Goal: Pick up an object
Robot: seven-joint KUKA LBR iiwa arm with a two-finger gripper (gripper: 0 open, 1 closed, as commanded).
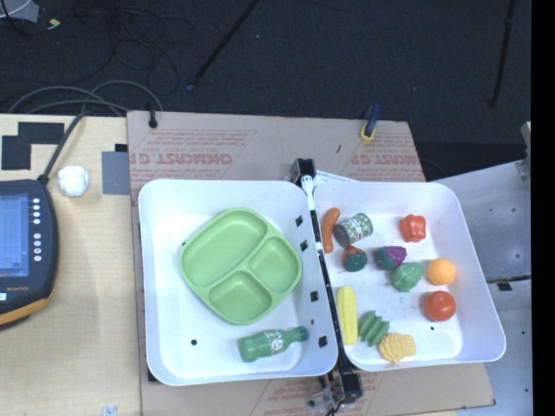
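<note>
The right bin (pixel 473 336) holds several toy foods: an orange carrot (pixel 329 225), a small tin can (pixel 354 228), a red pepper (pixel 413 227), a purple eggplant (pixel 390 255), a dark green and red piece (pixel 353 259), a green broccoli (pixel 405 276), an orange (pixel 440 271), a red tomato (pixel 440 305), a yellow corn cob (pixel 347 314), green pea pods (pixel 374 328) and a yellow corn piece (pixel 396 347). In the left bin (pixel 165 206) lie a green divided plate (pixel 240 264) and a green bottle (pixel 271 342).
A teach pendant (pixel 22 250) lies on the bench at the left, with a white ball (pixel 73 181) beside it. A blue and yellow clamp (pixel 371 121) sits on the cardboard behind the bins. A grey metal plate (pixel 507 224) lies at the right.
</note>
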